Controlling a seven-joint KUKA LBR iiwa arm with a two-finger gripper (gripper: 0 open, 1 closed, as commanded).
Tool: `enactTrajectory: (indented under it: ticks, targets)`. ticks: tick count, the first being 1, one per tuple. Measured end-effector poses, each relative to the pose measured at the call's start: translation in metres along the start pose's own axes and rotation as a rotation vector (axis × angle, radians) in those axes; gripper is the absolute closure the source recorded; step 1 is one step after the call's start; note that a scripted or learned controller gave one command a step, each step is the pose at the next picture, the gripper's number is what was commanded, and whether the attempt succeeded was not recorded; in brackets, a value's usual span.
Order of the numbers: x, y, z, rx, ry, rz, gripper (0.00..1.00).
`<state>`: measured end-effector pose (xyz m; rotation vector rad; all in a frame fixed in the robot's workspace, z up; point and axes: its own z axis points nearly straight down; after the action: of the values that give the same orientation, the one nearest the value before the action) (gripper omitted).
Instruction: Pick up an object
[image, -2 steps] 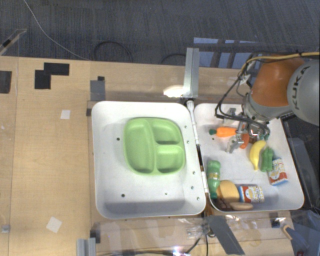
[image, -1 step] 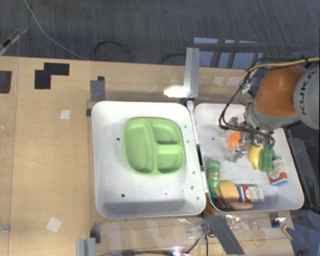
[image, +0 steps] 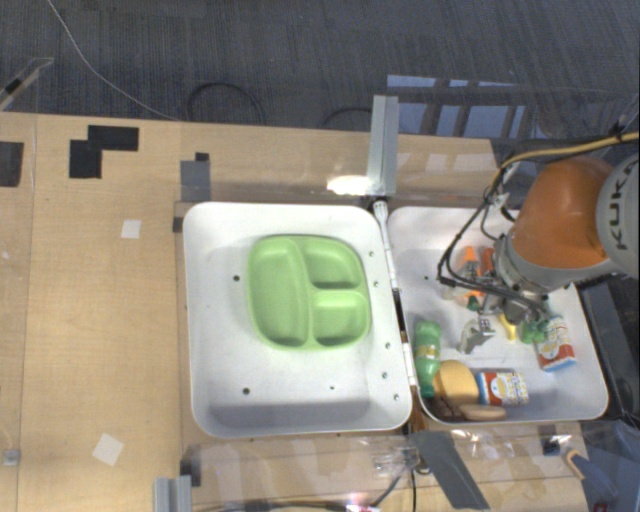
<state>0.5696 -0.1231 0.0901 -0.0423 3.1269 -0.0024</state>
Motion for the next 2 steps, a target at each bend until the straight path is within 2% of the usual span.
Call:
enactTrajectory:
  ticks: [1, 2]
  targets:
    - [-0.094, -0.041, 0.003, 0.0, 0.002, -0.134, 0.0]
    - [-0.034, -0.053, 0.002, 0.0, 0.003, -0.11, 0.0]
